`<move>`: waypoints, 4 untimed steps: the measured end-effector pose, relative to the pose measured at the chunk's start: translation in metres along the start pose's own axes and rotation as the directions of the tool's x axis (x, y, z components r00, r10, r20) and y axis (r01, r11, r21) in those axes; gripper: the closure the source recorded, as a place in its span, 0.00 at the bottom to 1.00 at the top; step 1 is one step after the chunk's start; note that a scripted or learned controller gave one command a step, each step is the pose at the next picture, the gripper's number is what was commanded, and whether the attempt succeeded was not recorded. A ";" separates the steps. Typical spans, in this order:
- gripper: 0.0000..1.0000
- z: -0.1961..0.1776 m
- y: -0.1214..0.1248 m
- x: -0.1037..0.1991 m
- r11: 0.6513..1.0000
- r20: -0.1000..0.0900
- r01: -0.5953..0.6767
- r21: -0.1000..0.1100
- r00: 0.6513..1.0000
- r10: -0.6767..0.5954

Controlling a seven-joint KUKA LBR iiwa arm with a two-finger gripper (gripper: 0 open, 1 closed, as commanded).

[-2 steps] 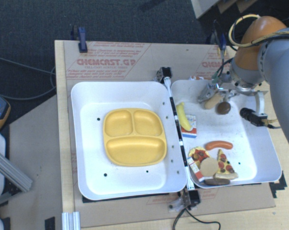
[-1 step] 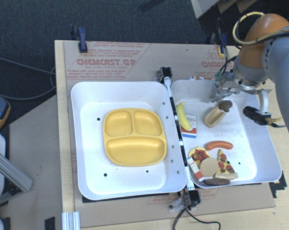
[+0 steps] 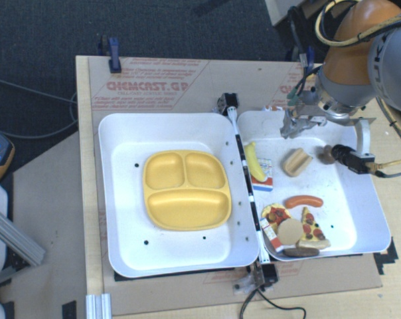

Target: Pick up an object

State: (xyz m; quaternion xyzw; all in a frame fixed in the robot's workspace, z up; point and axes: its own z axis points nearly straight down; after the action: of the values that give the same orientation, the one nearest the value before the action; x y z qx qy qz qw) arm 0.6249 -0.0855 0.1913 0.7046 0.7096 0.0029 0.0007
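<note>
Jaws' state could not be told; the gripper [image 3: 300, 126] hung at the far end of the right bin [image 3: 366, 211], nothing seen between them. Nearest candidate: tan bread-like block [image 3: 296, 162], just below the jaws toward the camera. Banana [image 3: 255, 163] lay to their left, sausage [image 3: 303, 202] and pizza slices [image 3: 311, 228] farther below. Judged best: centre over the block, straddle its short width, descend straight.
</note>
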 end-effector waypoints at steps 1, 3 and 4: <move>0.00 0.006 -0.001 -0.005 1.000 0.002 -0.006 0.007 1.000 0.006; 0.00 0.111 -0.047 -0.084 1.000 -0.001 -0.010 0.014 1.000 0.010; 0.00 0.106 -0.110 -0.071 1.000 0.000 -0.009 0.012 1.000 0.009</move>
State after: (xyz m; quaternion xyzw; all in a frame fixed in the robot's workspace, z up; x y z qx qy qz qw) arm 0.5155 -0.1572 0.0842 0.7079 0.7063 -0.0014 -0.0038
